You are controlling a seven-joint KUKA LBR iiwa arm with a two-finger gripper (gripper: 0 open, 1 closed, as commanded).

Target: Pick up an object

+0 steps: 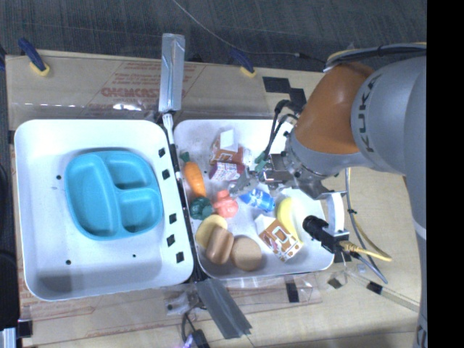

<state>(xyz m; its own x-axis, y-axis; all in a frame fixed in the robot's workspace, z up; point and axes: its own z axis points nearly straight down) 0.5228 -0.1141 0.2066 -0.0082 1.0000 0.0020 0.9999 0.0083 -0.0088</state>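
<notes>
The right bin (316,263) holds a heap of toy food. An orange carrot (193,179) lies by its left wall, with a red-brown carton (226,162) to its right. Below them sit a pink-red fruit (226,206), a dark green piece (200,209), a blue bottle (259,199), a yellow banana (287,214), an orange-and-white box (280,241) and two tan bread rolls (221,245). My gripper (255,177) reaches down into the bin's middle, between the carton and the blue bottle. Nothing is seen lifted.
The left bin (36,194) holds a blue divided tray (114,192). A grey divider bar (171,71) stands between the bins at the back. The grey arm with its orange band (330,114) covers the right bin's far right corner. Cables (362,249) trail right.
</notes>
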